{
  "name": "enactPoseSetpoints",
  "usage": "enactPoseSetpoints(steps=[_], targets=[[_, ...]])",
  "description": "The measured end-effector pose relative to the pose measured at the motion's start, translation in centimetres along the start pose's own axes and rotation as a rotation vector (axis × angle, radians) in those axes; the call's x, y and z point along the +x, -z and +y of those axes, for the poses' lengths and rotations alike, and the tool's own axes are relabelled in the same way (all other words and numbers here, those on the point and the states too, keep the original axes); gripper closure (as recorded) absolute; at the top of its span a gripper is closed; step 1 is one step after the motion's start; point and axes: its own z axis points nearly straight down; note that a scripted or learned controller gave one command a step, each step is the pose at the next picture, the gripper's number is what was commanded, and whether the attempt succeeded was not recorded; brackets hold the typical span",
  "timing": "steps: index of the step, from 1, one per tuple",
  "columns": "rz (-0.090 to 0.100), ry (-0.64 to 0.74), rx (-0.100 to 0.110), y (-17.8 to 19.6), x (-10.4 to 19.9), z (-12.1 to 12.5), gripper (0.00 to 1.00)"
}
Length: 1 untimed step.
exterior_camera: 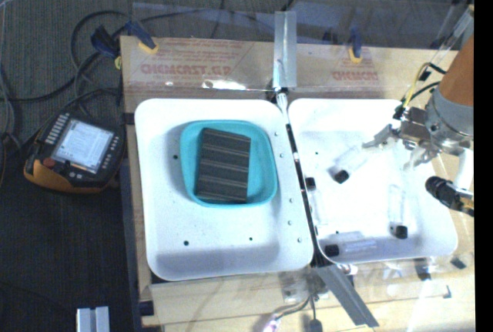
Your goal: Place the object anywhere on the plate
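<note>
A: Where's the object?
B: The dark ribbed block [223, 164] lies on the teal plate [265, 169], left bin [154, 230], centre-left of frame.
A: And the gripper [400, 147]?
B: Over the right bin [431, 242], right side, fingers spread, grasping nothing.

Two white bins [162, 246], one teal plate [266, 169], one dark ridged block [223, 164]

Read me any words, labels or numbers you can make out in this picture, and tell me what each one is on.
Red printing, left side of the cardboard sheet behind the bins: too blurred to read.
Red printing, right side of that sheet: too blurred to read.
Screen of the handheld pendant on the floor: too small to read.
Nothing else carries legible text.
</note>
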Motion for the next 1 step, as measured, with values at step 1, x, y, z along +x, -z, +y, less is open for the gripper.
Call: enactPoseSetpoints(steps=[1], targets=[[0.002, -0.140, 0.001, 3.50, -0.79, -6.55, 0.00]])
